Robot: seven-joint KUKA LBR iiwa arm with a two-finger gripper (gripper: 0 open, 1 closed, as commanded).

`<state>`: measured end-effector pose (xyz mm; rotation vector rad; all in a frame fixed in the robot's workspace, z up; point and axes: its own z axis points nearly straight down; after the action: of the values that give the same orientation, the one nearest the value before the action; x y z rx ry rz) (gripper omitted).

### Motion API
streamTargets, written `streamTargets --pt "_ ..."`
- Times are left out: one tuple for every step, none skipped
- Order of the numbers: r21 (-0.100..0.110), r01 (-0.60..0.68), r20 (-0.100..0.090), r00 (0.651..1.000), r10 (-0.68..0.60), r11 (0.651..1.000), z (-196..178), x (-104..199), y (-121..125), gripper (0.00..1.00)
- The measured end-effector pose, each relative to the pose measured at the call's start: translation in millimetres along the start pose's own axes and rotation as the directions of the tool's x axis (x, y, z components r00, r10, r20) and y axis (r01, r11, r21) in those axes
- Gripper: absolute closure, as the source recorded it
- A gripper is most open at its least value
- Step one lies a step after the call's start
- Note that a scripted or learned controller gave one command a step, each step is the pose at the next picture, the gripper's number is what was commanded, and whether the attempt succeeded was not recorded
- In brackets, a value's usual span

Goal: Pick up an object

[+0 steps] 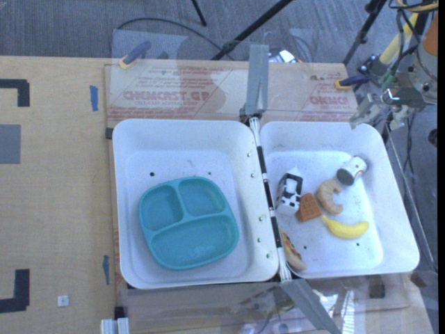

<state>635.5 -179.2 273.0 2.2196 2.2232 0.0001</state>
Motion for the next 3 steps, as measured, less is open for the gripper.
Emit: streamTargets --pt "0.0 0.145 0.0 0.989 -0.145 0.989 120.8 25.4 -62.8 0.0" --pt "-0.005 0.265 0.001 0.964 -0.265 0.964 186.3 44.1 -133.5 0.0" --pt "-0.008 0.18 0.007 0.984 -0.18 0.984 184.9 75.1 -50.2 0.0"
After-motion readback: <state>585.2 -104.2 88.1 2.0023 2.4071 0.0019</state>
